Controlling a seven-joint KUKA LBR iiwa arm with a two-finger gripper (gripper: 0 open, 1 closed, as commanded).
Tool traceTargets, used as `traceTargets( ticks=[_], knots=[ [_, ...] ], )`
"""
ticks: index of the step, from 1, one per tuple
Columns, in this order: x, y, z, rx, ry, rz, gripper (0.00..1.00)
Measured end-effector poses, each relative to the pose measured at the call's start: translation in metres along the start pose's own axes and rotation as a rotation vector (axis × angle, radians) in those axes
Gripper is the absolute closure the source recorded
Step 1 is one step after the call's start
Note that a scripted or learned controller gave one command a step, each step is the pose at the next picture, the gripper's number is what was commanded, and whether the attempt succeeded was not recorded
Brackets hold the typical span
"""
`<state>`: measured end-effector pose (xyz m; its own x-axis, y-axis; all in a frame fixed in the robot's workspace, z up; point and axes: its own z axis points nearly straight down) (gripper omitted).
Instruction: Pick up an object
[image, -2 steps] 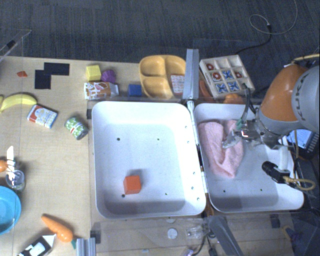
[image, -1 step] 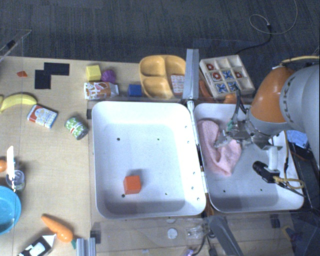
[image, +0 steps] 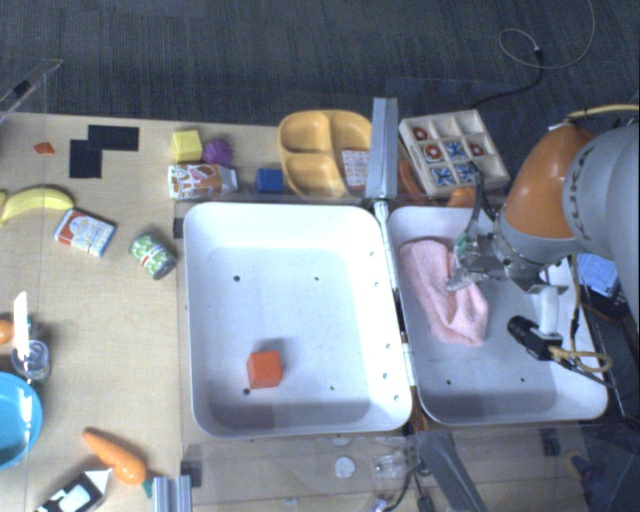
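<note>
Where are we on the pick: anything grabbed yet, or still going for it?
Done: the arm has reached into the right bin, and the gripper is down on the pink cloth. In hand: nothing clearly; its tip meets the cloth, but the cloth lies flat on the bin floor. Left: secure a grasp and lift. The orange block sits untouched in the left bin.

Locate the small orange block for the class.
The small orange block lies in the left white bin, near its front-left corner, far from the gripper.
</note>
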<state>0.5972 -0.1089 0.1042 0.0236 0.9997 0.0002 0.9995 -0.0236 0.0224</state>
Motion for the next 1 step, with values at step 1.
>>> traceTargets(
  ticks=[1],
  knots=[
    [0.0023, -0.0119, -0.1196, 0.013, 0.0, -0.164, 1.0]
  ],
)
